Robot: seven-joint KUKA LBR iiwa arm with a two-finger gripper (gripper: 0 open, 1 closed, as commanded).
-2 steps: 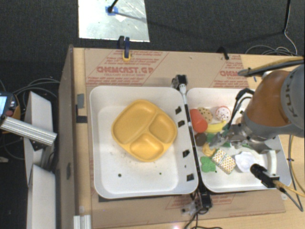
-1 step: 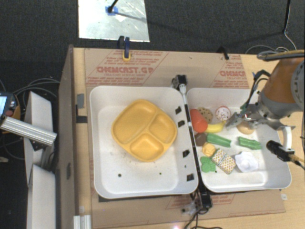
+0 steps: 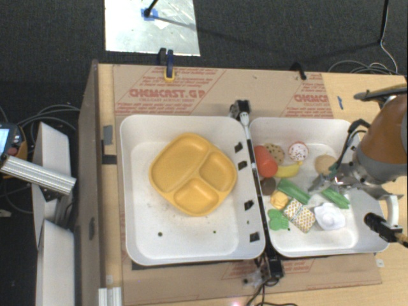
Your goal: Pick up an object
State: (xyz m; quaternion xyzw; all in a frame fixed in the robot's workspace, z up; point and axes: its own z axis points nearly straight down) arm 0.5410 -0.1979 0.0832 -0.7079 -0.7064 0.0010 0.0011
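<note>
Gripper over right bin, nr green toy

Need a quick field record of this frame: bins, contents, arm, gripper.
left bin: holds a yellow divided plate
right bin: holds a pile of small toys
toys: red ball, cookie, banana, long green piece, white lump, checkered block
arm: over the right bin's right side
gripper: low among the toys, near the long green piece
grasp: nothing seen between the fingers
bench: brown board under both bins
</note>
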